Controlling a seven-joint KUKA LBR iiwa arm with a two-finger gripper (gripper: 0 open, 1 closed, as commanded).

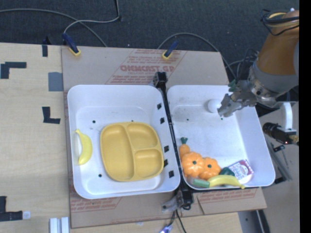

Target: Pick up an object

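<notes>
Cardboard (pixel 141 69) is lying on the surface (pixel 24 130) under two bins (pixel 77 96), clamps (pixel 72 45) gripping its far edge.

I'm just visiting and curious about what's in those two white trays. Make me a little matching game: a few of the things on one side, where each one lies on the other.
Things:
1. yellow divided plastic plate
2. small white ball
3. orange toy pumpkins
4. yellow toy banana by itself

Places:
A. right bin, far end, beside the robot's hand
B. left bin, against the left wall
C. left bin, middle
D. right bin, near-left corner

Pairs: 1-C, 2-A, 3-D, 4-B
</notes>
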